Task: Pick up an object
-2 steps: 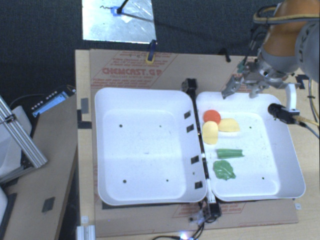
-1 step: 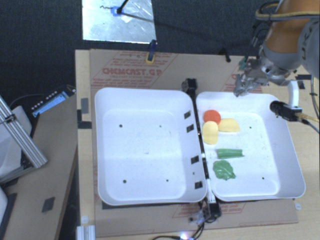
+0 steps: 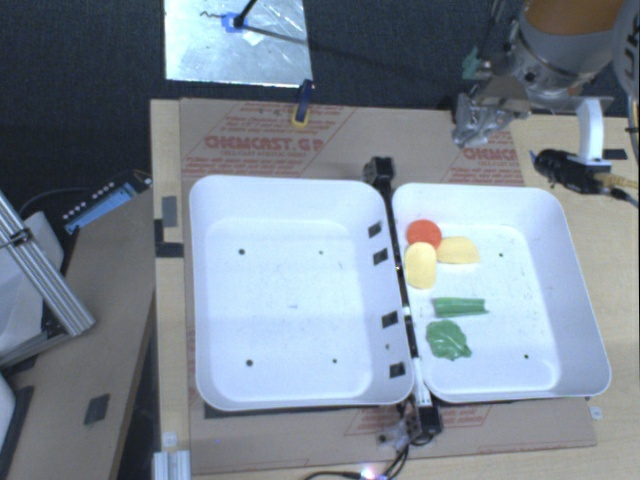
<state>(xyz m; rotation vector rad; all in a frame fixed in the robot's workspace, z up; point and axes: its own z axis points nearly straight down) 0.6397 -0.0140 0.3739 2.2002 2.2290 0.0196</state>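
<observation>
In the right bin lie several small items near its left wall: a red-orange round piece, a yellow piece to its right, a pale yellow oval below, a green pod and a green leafy lump. My gripper hangs above the cardboard behind the right bin's far rim, up and to the right of the red-orange piece. Nothing is seen between its fingers.
The left bin stands beside the right one, joined by a black hinge strip. A shiny metal sheet lies at the back left. A yellow clip sits on the cardboard behind the left bin.
</observation>
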